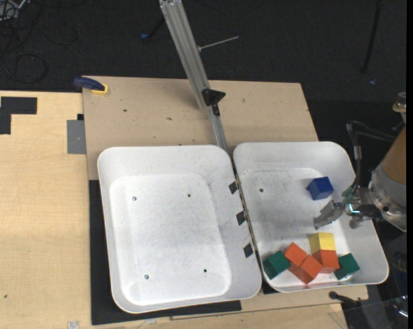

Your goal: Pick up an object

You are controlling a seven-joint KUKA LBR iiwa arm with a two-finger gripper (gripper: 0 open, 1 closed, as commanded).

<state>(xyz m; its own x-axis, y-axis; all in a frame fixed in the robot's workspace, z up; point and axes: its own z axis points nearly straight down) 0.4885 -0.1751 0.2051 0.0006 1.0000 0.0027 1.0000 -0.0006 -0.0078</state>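
In the right bin [288, 157] a blue block [320, 187] lies alone toward the far right. Near the front edge sits a cluster: a yellow block [322, 241], orange blocks [304, 263], a green block [277, 262] on the left and another green block [346, 266] on the right. My gripper [333, 212] hangs over the bin's right side, between the blue block and the yellow one, its grey fingers pointing left. Nothing shows between the fingers.
The left bin [168, 228] lies beside the right one, joined by black clips [240, 218]. An aluminium rail [189, 50] slants up from the bench behind the bins. A blue-and-yellow tool [91, 84] lies at the bench's far left corner.
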